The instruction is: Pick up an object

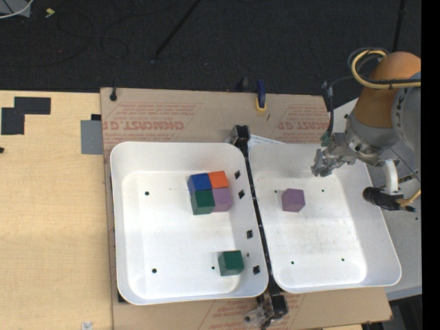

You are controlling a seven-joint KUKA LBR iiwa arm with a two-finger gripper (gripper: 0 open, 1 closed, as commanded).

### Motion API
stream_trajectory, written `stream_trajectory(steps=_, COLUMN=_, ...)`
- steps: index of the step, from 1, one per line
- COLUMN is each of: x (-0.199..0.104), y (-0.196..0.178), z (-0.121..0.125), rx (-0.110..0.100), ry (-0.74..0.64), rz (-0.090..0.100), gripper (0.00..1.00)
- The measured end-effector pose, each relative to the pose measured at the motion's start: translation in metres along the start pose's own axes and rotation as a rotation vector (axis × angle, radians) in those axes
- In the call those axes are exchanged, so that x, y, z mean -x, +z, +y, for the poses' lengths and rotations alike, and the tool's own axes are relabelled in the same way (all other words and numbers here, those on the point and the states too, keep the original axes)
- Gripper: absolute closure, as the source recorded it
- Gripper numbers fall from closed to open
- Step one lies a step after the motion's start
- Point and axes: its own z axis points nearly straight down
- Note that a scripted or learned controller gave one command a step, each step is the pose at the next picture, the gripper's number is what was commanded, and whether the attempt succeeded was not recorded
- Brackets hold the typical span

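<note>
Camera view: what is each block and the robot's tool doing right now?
tool: above the right bin's far edge, holding nothing that shows
purple block: resting alone in the right bin
blue, orange, green and lilac blocks: packed together in a square in the left bin
green block: sitting apart near the left bin's front

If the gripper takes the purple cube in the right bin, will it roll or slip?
The purple cube looks flat-faced, so it probably will not roll. It seems rigid and small, likely light. It sits alone, apart from the bin walls, so fingers should fit around it.
</note>
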Motion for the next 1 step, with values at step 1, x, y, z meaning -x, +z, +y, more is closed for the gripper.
stream_trajectory(steps=1, x=0.0364, y=-0.1677, z=-0.0042, rx=0.014, ry=0.003, rz=-0.007, gripper=1.0)
